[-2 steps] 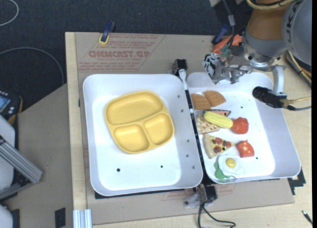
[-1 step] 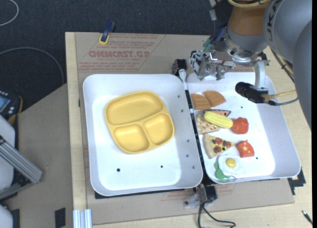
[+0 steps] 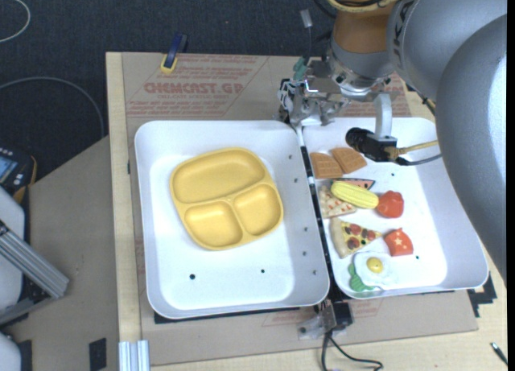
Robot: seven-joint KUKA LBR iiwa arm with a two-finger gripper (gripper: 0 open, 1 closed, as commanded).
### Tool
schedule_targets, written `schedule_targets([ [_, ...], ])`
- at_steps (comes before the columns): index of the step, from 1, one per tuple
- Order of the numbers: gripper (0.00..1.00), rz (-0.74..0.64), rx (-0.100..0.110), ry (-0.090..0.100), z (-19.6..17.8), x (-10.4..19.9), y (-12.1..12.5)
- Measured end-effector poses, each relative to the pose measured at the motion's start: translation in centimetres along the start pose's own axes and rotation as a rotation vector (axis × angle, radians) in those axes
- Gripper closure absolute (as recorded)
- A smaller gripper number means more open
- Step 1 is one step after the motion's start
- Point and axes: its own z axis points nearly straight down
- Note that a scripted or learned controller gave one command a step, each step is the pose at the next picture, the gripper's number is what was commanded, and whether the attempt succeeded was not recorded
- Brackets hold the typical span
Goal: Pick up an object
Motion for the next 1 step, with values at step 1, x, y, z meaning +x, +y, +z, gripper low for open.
schedule_targets([
  [1,1.0,0.003,0.004,-0.001,-0.05,1.8,-0.54],
])
